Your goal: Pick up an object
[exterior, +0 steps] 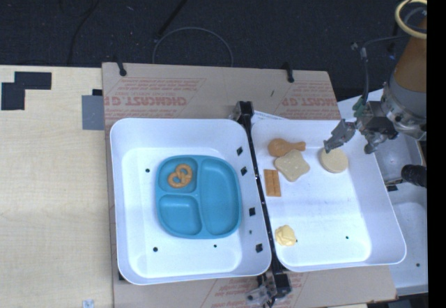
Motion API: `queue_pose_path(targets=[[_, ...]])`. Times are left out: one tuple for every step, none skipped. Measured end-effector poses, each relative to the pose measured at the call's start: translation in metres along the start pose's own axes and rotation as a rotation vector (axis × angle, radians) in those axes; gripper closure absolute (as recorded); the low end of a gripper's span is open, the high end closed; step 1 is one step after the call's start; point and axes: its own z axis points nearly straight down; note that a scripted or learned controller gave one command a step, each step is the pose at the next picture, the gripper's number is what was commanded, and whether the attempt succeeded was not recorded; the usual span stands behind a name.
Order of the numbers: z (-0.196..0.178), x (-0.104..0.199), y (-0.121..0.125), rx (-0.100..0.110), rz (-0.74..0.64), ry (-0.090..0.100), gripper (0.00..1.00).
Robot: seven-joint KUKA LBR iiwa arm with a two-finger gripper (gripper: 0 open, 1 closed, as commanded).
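Note:
The right bin [362, 244] holds a brown drumstick-shaped piece [286, 147], a pale bread slice [292, 166], a round beige cookie [334, 161], a thin orange cracker [272, 183] and a yellow lump [285, 235]. My gripper [343, 134] hangs at the bin's upper right, just above the round cookie, with its grey fingers spread apart and nothing between them. In the left bin [132, 251] lies a blue divided plate [209, 209] with a pretzel [180, 175] in its top-left compartment.
The arm's wrist with its orange band [411, 56] stands over the right bin's far right rim. A black divider clamp [245, 118] runs between the bins. Cardboard [209, 90] lies under both bins, wooden bench to the left.

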Motion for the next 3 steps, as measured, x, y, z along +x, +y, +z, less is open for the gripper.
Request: queue_pose_path(targets=[[-0.007,0.000,0.002,-0.013,-0.002,-0.002,0.00],[0.058,0.002,0.001,-0.005,-0.001,0.000,0.00],[0.111,0.006,0.011,-0.008,-0.002,-0.001,0.00]])
